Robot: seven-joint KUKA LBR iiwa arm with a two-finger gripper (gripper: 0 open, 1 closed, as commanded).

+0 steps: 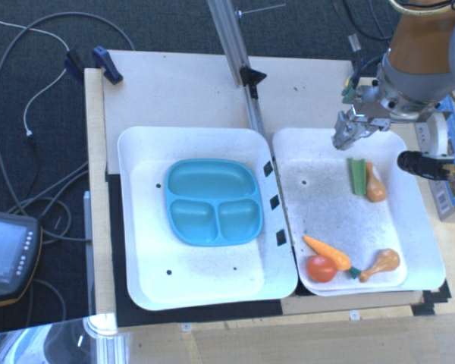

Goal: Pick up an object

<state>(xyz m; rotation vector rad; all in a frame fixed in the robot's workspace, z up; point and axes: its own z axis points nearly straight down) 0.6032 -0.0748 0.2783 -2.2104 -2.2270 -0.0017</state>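
Note:
My gripper [347, 136] hangs over the far edge of the right bin [334, 203], just left of and above a green stick [357, 177]. Nothing shows between its fingers. Beside the green stick lies a tan drumstick-shaped piece [374, 186]. At the bin's near side lie an orange carrot [327, 249], a red tomato [321, 268] and a second tan drumstick-shaped piece [382, 263].
The left bin [148, 203] holds a blue divided plate [212, 201]. A metal pole [231, 29] slants across the bench's back to the gap between the bins. Black clips [274, 201] sit along the divider. Cables and a screen [7, 256] lie off the bench to the left.

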